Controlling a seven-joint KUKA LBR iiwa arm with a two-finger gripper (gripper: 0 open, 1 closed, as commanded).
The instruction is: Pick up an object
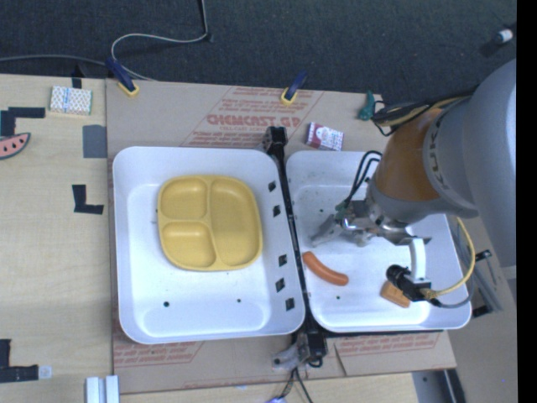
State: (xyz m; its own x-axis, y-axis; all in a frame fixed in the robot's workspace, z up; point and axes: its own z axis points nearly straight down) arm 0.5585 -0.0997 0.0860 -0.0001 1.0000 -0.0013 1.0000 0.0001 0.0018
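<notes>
Grey rounded arm (470, 149) looms big; its gripper (331, 227) looks spread open above a smooth orange sausage (325, 269), yellow plastic sectioned plate (210, 222) alongside.

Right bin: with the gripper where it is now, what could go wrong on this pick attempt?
1. The gripper hangs above and beside the orange sausage, not over it, so a straight descent may close on nothing.
2. The sausage lies near the right bin's left wall, which could block a finger.
3. The small orange piece sits partly under the arm's cables, awkward to reach.
</notes>
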